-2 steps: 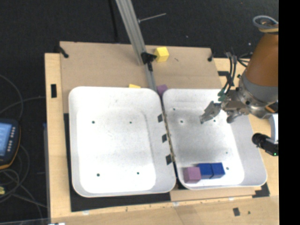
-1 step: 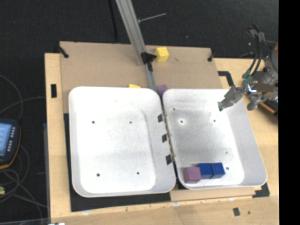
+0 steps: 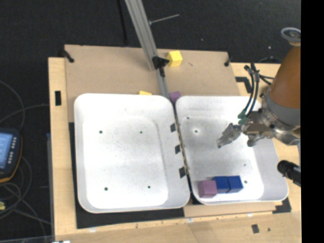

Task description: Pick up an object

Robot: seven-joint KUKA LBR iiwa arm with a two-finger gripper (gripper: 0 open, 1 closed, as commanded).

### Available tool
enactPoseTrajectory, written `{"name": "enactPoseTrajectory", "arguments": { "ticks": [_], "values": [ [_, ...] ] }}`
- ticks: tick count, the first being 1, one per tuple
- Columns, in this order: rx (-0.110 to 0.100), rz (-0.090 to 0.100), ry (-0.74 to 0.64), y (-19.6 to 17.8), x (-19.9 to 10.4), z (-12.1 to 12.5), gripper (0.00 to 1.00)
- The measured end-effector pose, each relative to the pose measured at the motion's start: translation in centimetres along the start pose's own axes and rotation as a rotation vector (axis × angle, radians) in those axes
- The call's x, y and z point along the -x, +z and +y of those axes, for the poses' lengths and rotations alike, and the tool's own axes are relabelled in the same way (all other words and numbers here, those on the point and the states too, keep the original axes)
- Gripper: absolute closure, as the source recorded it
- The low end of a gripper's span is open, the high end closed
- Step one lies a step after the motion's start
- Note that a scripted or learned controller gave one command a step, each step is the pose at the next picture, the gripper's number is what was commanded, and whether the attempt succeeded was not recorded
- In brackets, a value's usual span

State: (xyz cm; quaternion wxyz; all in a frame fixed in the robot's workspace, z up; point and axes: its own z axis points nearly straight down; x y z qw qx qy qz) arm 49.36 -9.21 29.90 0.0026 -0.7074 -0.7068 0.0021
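End effector [image 3: 238,135] hovers open over right bin [image 3: 253,108] (nothing between fingers); purple block [image 3: 207,188] and blue block [image 3: 228,183] near front wall.

gripper [image 3: 237,137] above right bin [image 3: 253,108] | blue block [image 3: 227,183] touching purple block [image 3: 207,188] at near edge

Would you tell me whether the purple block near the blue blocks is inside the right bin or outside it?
Inside: the purple block rests on the right bin floor, touching the blue blocks at the near wall.
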Motion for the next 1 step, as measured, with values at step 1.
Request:
{"name": "enactPoseTrajectory", "arguments": {
  "ticks": [1],
  "values": [
    [0.003,-0.005,0.006,5.90,9.12,0.12,0.00]
  ]
}}
